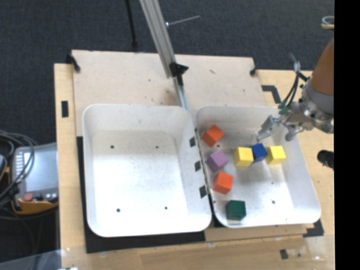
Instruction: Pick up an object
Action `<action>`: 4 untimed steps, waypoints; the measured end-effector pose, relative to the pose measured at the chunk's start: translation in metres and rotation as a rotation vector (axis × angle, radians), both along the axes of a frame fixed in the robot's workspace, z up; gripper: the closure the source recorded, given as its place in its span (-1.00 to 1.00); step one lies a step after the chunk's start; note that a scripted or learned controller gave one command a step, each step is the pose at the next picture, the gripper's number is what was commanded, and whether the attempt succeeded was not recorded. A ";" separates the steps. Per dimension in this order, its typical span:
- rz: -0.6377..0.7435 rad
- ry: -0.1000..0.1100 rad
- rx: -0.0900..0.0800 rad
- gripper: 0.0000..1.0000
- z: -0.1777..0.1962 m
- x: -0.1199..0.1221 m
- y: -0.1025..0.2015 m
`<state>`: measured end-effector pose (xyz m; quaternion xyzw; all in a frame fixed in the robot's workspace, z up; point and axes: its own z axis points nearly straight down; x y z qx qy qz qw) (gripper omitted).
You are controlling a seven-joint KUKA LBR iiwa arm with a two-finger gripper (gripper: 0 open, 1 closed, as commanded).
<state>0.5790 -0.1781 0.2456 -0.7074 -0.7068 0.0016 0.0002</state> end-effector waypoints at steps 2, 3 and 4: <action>-0.001 0.003 0.001 -1.00 -0.109 -0.012 -0.002; -0.007 -0.007 0.001 1.00 -0.093 -0.009 -0.004; 0.004 -0.010 0.000 1.00 -0.041 -0.015 0.002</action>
